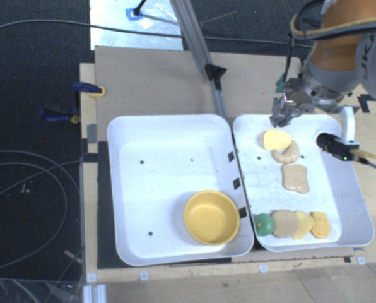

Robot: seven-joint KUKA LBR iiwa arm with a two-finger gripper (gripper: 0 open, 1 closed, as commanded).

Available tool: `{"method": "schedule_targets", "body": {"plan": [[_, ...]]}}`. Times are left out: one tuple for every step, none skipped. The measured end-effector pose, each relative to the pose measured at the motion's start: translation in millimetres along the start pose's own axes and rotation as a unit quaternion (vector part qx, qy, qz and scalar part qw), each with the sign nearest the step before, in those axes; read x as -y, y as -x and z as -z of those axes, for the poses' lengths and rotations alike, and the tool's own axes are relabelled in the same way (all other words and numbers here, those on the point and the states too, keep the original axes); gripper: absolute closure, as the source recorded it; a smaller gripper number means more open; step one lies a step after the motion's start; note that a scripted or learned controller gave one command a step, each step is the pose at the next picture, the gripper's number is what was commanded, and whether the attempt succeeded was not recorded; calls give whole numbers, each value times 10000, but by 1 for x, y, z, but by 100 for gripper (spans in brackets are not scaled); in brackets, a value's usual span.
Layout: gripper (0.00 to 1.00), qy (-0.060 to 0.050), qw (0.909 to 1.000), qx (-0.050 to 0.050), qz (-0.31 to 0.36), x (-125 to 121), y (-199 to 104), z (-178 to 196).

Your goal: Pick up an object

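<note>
Hand (281, 117) hovers just above yellow piece (276, 139); long axis crosswise.

**Objects lying in the two white bins**

A round yellow plastic bowl (212, 216) is sitting upright in the left bin's near right corner. In the right bin, a flat yellow wedge (276, 139) is lying at the far end, touching a curled tan shrimp-shaped piece (287, 153). A beige slab (296, 178) is lying mid-bin. Along the near wall, a green ball (263, 223), tan disc (284, 223), yellow slice (303, 225) and orange waffle-textured piece (320, 225) are resting in a row.
</note>
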State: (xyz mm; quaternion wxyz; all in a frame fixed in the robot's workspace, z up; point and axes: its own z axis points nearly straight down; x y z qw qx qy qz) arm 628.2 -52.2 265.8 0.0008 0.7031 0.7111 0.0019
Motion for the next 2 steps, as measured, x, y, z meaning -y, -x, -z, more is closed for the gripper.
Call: {"method": "schedule_targets", "body": {"plan": [[100, -11, 10000, -3, 0, -2, -60, -12], [100, -16, 10000, -2, -3, -8, -113, -28]]}}
